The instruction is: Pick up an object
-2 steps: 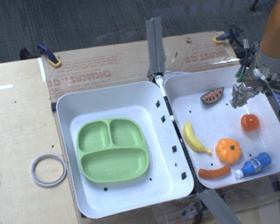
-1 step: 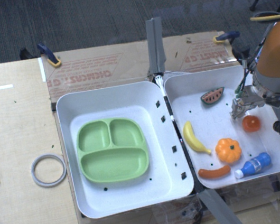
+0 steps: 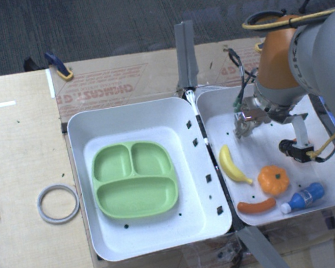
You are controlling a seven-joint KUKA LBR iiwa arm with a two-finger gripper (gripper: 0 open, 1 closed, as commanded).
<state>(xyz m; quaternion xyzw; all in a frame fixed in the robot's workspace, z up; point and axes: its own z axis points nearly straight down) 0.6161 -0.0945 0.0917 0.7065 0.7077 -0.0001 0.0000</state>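
One end effector [image 3: 243,124] low in right bin [image 3: 333,197], above banana [image 3: 231,165]; grip state unclear, cannot tell.

Red print runs upside down along the cardboard sheet [image 3: 121,80] behind the two bins, its letters too blurred and reversed to be read with certainty

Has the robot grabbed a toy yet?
Not yet. The banana, pumpkin, red sausage and blue bottle all lie on the right bin's floor. The gripper is low in the bin, above the banana, with nothing visibly in it. The whole pick remains.
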